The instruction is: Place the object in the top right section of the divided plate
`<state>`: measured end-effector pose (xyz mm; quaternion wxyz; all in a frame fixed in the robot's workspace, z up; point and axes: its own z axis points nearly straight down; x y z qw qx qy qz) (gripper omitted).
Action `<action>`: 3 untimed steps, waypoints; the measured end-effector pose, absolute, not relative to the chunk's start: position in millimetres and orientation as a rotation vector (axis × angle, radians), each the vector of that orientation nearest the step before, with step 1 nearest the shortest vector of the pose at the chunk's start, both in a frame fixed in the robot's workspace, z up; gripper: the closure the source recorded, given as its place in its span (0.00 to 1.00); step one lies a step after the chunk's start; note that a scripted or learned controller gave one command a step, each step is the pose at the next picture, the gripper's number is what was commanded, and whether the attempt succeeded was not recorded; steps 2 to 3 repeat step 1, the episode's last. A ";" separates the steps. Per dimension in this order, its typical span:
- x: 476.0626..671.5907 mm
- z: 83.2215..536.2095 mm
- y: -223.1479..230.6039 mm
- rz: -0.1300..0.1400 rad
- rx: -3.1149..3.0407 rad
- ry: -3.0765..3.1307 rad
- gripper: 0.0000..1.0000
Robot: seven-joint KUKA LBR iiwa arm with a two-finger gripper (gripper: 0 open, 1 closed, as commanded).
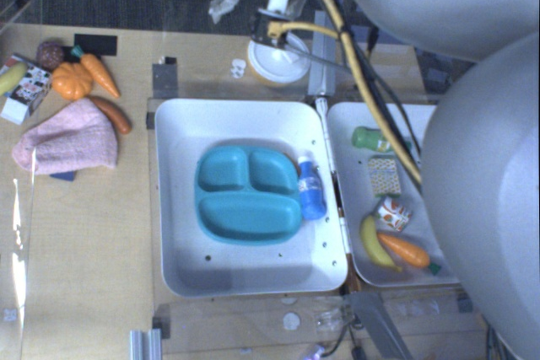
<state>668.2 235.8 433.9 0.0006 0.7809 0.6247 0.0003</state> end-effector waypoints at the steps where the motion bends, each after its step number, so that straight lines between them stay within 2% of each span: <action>1: 668.2 433.9 235.8 0.001 2.452 1.962 0.00; 3: 668.2 433.9 235.8 0.001 2.452 1.962 0.00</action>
